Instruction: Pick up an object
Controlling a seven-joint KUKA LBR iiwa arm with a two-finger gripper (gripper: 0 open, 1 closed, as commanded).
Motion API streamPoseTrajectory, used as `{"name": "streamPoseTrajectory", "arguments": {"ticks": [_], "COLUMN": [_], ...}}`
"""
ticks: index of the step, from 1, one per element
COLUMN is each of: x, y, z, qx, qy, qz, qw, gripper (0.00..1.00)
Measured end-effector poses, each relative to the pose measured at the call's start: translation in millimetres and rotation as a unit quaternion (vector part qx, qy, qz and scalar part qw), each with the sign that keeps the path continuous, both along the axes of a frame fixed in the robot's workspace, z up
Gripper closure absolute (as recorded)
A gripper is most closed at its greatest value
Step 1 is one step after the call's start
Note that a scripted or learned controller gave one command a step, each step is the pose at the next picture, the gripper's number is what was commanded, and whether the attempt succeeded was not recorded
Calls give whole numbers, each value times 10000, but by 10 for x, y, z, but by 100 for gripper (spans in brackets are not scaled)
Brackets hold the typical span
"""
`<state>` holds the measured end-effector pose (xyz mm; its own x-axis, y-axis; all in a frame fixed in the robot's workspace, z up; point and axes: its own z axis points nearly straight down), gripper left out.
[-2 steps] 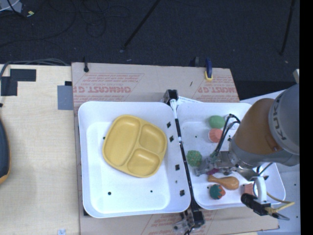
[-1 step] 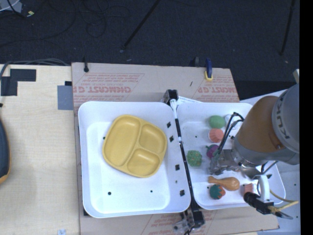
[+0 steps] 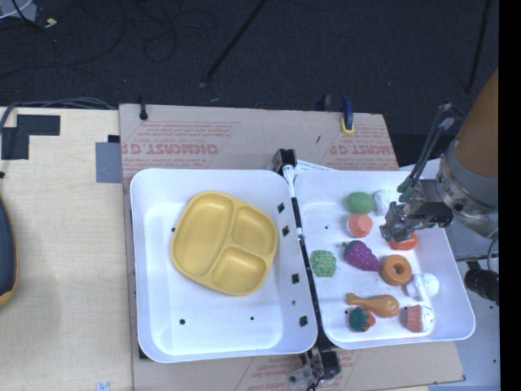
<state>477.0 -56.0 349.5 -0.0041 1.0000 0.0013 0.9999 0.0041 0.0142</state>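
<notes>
Two bins: shallow white trays side by side on the worktop [image 3: 73, 243], meeting along a black-clipped seam at centre frame.
Left bin [image 3: 155, 316]: holds one yellow divided plate [image 3: 224, 241], three compartments, lying tilted toward the upper left of the bin.
Right bin [image 3: 460, 316]: holds the toy food items listed below.
Arm [image 3: 480, 157]: enters from the right edge of the frame, grey with an orange section at the upper right.
Gripper [image 3: 400, 228]: dark, low over the upper right part of the right bin; finger spacing cannot be determined from this view.
Red item [image 3: 404, 240]: small, directly beneath the gripper tip, partly covered by it; whether it is gripped cannot be determined.
Green round item [image 3: 359, 202]: upper middle of the right bin, left of the gripper.
Orange-red round item [image 3: 360, 226]: just below the green round item.
Purple grapes [image 3: 361, 256]: middle of the right bin.
Green broccoli-like item [image 3: 323, 262]: near the seam, left of the grapes.
Doughnut [image 3: 396, 270]: right of the grapes, below the gripper.
Drumstick [image 3: 375, 304]: lower part of the bin.
Cardboard sheet [image 3: 203, 141]: lies under both bins.
</notes>
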Motion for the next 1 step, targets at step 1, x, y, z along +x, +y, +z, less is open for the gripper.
{"name": "streamPoseTrajectory", "arguments": {"ticks": [1], "x": [-11], "y": [465], "z": [-259], "qx": [-2], "qy": [90], "qz": [-9], "qw": [10000], "gripper": [100]}}
